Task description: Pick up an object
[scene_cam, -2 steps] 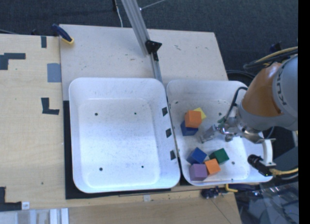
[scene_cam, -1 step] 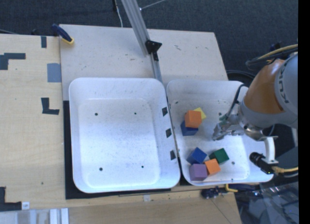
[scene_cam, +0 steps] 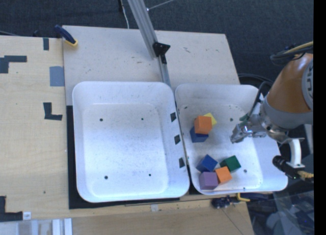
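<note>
The right bin (scene_cam: pixel 219 96) holds several small blocks. An orange block (scene_cam: pixel 203 124) rests on top of a dark blue one (scene_cam: pixel 198 136), with a yellow block (scene_cam: pixel 210 119) just behind it. Near the front lie a blue block (scene_cam: pixel 207 163), a green block (scene_cam: pixel 232 163), a small orange block (scene_cam: pixel 223 174) and a purple block (scene_cam: pixel 208 180). My gripper (scene_cam: pixel 239 134) hangs over the right side of this bin, to the right of the orange block and above the green one. Nothing shows between its fingers.
The left bin (scene_cam: pixel 122 142) stands beside the right one. A slanted metal rail (scene_cam: pixel 145 23) crosses the bench behind the bins. The arm's orange band (scene_cam: pixel 288 89) sits over the right bin's far right edge. Cables lie at the right.
</note>
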`<state>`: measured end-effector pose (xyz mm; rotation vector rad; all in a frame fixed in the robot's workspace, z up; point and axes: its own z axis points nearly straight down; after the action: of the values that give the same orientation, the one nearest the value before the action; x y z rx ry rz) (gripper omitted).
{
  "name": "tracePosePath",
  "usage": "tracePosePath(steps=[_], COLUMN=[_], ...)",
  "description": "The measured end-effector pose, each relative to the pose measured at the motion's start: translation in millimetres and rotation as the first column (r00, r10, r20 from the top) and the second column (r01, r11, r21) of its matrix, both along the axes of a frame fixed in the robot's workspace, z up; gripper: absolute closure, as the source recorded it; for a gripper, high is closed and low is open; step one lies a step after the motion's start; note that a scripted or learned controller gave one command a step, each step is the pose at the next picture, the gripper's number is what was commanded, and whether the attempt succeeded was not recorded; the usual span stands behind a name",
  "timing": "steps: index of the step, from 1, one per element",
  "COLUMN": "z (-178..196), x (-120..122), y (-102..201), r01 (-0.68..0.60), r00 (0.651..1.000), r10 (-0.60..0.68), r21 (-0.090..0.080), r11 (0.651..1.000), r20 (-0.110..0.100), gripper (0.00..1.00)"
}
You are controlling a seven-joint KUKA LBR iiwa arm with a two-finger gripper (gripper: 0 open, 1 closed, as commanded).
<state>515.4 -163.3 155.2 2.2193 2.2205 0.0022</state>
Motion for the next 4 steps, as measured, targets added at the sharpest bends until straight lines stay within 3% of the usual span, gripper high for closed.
tracePosePath(steps=[1,2,4], z=[50.2,58.3,62.9], x=[10.6,11.0,33.5], y=[4.3,4.8,117.8], r01=[-0.002,-0.001,-0.007], r00=[1.000,1.000,1.000], r10=[0.002,0.001,0.007], r21=[-0.001,0.001,0.003], r11=[1.000,1.000,1.000], r20=[0.002,-0.003,-0.004], gripper=[1.00,1.00,1.00])
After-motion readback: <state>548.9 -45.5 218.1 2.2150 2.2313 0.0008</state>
